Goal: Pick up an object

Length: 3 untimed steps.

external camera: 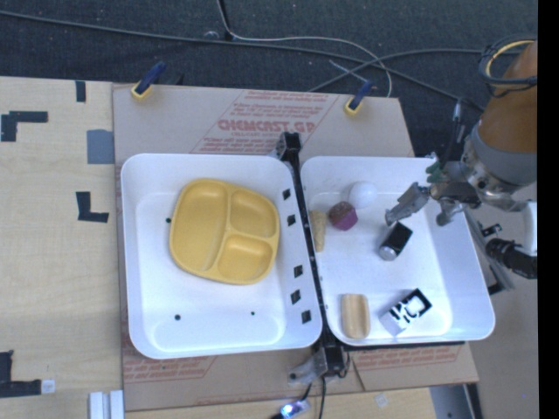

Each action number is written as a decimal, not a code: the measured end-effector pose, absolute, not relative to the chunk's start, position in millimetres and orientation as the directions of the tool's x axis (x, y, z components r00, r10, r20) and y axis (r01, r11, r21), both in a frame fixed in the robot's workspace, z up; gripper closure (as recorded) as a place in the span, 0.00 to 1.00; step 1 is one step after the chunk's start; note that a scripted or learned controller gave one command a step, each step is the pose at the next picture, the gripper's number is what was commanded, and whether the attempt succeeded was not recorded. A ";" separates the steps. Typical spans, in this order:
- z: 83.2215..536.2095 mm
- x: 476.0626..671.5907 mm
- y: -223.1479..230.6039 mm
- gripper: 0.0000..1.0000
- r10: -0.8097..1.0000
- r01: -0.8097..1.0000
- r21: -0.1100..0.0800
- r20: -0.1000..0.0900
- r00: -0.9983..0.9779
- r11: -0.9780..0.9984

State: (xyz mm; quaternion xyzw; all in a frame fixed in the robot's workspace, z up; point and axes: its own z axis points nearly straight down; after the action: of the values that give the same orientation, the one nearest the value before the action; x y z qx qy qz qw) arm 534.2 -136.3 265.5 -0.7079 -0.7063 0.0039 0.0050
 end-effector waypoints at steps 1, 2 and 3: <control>271.4 536.3 -136.0 0.00 1.000 1.000 -0.001 0.000 -0.001 0.001; 208.7 539.1 -130.4 0.00 1.000 1.000 -0.008 0.001 -0.001 0.001; 156.2 528.3 -133.3 0.00 1.000 1.000 -0.006 0.000 0.000 0.000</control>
State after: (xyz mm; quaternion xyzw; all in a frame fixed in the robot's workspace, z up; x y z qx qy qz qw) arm 528.3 -133.3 156.2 -0.7072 -0.7070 0.0021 0.0024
